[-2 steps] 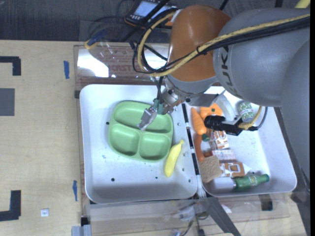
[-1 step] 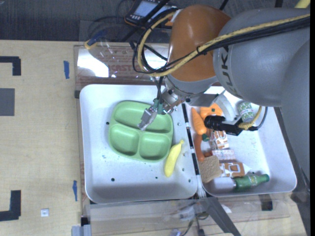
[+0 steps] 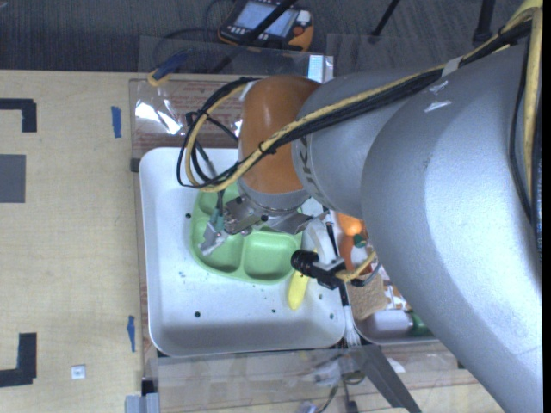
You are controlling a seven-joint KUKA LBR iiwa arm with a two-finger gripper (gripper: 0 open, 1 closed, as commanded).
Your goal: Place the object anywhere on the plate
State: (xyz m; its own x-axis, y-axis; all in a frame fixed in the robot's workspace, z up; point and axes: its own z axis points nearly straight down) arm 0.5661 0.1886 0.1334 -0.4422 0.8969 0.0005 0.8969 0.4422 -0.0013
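Observation:
A light green divided plate [image 3: 258,255] lies in the left white bin [image 3: 168,231], partly hidden under the arm. My gripper [image 3: 215,235] hangs over the plate's left part, its metal fingers low against the green surface. I cannot make out anything between them. A yellow object [image 3: 297,291] lies just off the plate's lower right rim on the bin floor, beside a black part of the arm.
The big grey arm with its orange band [image 3: 271,153] covers the right half of the view and most of the right bin. Orange and brown items [image 3: 357,256] show there in the gap. Cables loop over the bin's top edge.

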